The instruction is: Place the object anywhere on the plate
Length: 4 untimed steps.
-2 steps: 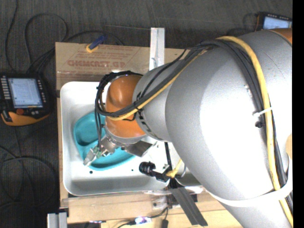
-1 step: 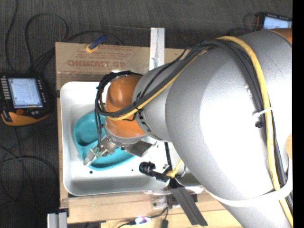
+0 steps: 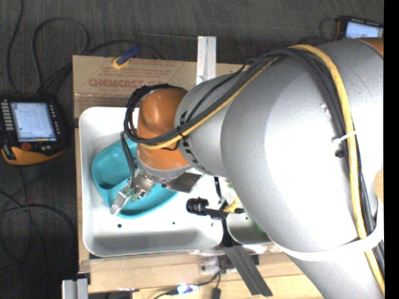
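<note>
The grey arm [image 3: 293, 148] reaches in from the right and covers most of the right bin [image 3: 246, 232], of which a small pale part shows near the table's near edge. Its orange band [image 3: 159, 126] hangs over the left bin [image 3: 100, 229], and black and yellow cables [image 3: 206, 101] loop along the arm and round that band. Below the band the pincer [image 3: 124, 198] points down and to the left, its metal fingers [image 3: 118, 203] low over the near left part of the turquoise plate [image 3: 109, 167]. The fingers stand a little apart, and nothing can be made out between them; whether they touch the plate cannot be told. The plate lies in the left half of the left bin, with its far left part bare and its right side hidden under the wrist. The object to be placed cannot be picked out on the plate or on the white floor of the bin. A black fitting [image 3: 198, 206] juts out beside the wrist, over the bin's right side. A brown cardboard sheet [image 3: 124, 76] lies at the far edge of the table, behind the left bin, with a small blue and yellow thing [image 3: 126, 55] at its far edge. On the dark floor to the left lies a handheld control pendant [image 3: 30, 126] with a lit screen.
</note>
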Tool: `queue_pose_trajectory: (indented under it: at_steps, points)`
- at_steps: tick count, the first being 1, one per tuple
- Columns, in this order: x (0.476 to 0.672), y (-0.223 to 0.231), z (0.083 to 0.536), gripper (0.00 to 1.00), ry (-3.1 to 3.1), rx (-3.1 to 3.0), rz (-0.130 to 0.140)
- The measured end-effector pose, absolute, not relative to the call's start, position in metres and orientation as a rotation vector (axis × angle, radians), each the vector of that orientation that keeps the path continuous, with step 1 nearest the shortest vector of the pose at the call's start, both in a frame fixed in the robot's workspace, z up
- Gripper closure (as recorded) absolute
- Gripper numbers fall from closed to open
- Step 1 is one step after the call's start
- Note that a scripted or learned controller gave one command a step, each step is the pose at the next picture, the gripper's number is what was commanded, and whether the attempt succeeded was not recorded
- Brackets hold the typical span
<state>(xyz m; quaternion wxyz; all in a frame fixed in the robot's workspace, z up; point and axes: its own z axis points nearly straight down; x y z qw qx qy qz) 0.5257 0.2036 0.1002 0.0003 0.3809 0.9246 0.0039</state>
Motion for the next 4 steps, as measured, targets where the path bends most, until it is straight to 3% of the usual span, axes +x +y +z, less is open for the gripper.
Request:
queue_pose_trajectory:
  at_steps: [1,2,3,4]
  points:
    - [0.567,0.125,0.193,0.00,2.929,1.129,-0.004]
    - [0.495,0.175,0.100,0.00,2.953,1.026,0.022]
    - [0.547,0.171,0.092,0.00,2.925,1.112,0.014]
    - [0.547,0.171,0.092,0.00,2.925,1.112,0.014]
